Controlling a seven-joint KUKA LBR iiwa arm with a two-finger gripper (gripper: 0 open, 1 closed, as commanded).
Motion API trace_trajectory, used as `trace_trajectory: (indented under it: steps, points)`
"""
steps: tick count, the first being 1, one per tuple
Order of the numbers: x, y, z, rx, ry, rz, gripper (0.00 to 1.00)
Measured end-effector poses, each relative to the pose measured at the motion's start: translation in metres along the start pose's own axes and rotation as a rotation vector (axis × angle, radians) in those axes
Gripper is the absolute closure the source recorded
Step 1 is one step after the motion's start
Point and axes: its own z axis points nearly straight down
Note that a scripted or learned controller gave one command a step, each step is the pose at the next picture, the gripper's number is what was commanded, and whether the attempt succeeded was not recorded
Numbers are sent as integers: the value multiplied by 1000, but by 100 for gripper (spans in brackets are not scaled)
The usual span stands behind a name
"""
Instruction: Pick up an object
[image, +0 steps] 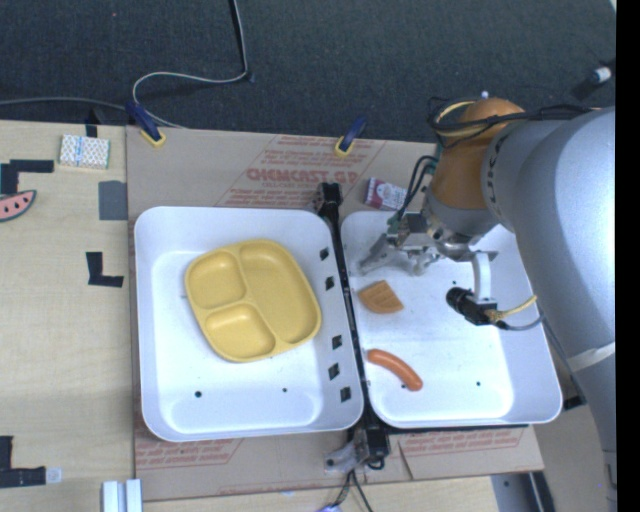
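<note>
The right bin (520, 395) has bare white floor toward its right and near walls. In the left bin (160, 300), a yellow divided plate (252, 298) fills the middle. The gripper (395, 250) hangs near the right bin's far left corner, fingers spread with nothing between them. A tan toast piece (380, 297) lies just below it, apart, and a sausage (394, 368) lies nearer the front.

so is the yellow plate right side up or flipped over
Right side up: the yellow plate shows its three compartments facing upward, lying flat in the left bin.
</note>
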Motion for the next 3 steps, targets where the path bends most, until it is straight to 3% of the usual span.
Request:
trace_trajectory:
  steps: [1, 2, 3]
  points:
    - [0, -29, 10, 1, -1, 2, 0]
    - [1, -30, 1, 2, -1, 2, 100]
    - [62, -59, -131, 3, 0, 2, 100]
